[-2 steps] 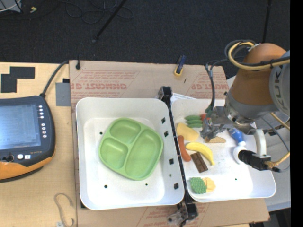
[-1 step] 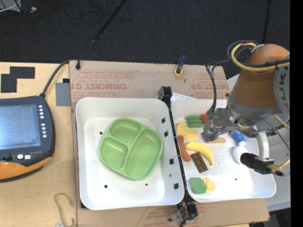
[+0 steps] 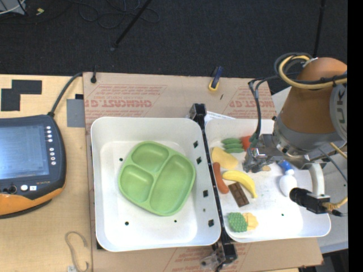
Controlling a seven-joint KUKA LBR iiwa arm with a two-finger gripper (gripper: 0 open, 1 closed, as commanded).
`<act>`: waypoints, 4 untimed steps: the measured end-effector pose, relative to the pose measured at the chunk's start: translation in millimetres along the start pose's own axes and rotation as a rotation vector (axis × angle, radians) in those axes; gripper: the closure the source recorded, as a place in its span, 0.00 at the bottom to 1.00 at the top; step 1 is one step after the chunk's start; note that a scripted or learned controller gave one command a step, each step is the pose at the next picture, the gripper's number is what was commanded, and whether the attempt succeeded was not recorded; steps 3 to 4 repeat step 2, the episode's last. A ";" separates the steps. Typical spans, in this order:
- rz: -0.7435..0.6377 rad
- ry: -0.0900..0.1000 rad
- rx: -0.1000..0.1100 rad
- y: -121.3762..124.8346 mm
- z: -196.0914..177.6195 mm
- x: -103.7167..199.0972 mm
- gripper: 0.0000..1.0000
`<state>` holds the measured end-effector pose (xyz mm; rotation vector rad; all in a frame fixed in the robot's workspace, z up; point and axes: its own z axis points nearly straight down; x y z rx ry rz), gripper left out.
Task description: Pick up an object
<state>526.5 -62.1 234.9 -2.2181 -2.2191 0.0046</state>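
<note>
1. Farthest left of the banana (image 3: 241,181), well apart from it on the surface (image 3: 74,208), lies a control tablet (image 3: 25,154) with a dark screen and an orange lower edge.
2. Left of the banana, across the wall between the two bins, the left bin (image 3: 105,208) holds a green plate (image 3: 157,177). It lies flat and has three compartments.
3. Just left of the banana, in the right bin (image 3: 283,225), a reddish sausage toy (image 3: 219,177) lies along that bin's left wall.
4. Behind the banana and slightly left sits a pale yellow piece (image 3: 224,158), so close that I cannot tell whether the two touch. Farther back from the banana is a green vegetable toy (image 3: 231,145), with a small red piece (image 3: 245,142) at its right end.
5. Directly in front of the banana lies a brown chocolate bar (image 3: 238,194), its upper end at the banana's underside. Farther to the front of the banana rests a corn cob (image 3: 241,222), green on its left half and yellow on its right.
6. Behind and just right of the banana, the jaws hang low over the bin floor under the grey arm (image 3: 309,118). From this angle I cannot tell how far apart they stand. No toy shows between them, so every candidate for picking lies loose in the right bin.
7. Right of the banana, beyond the jaws and apart from the fruit, lies a white bottle (image 3: 287,180) with a blue cap.
</note>
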 end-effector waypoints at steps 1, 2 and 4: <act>0.000 0.000 -0.001 8.2 8.0 8.0 1.00; 0.000 0.000 -0.003 3.8 -1.9 -2.6 1.00; 0.000 0.000 -0.003 3.8 -1.9 -2.6 1.00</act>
